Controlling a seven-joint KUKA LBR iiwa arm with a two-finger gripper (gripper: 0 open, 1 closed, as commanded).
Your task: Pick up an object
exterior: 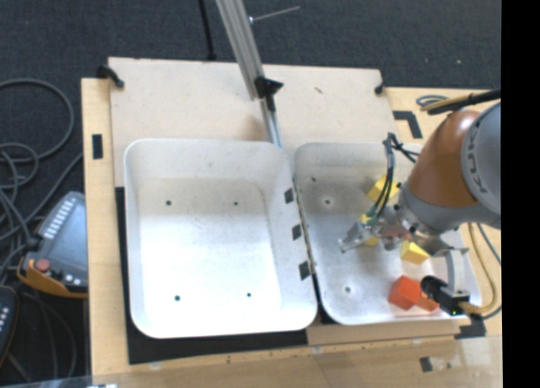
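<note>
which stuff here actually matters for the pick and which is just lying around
Belongs to the job:
- gripper, down in the right bin
- orange block
- yellow block
- yellow piece, partly behind the arm

Just lying about:
- left bin
- metal pole
- handheld controller and cables on the floor

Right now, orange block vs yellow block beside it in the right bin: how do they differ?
Colour: the orange block is orange-red; the yellow block is yellow.
Size in view: the orange block looks larger, the yellow block smaller and partly tucked against the arm.
Place: the orange block lies nearer the right bin's front rim; the yellow block lies farther back, closer to the hand.
Shared: both rest on the right bin's floor.
</note>
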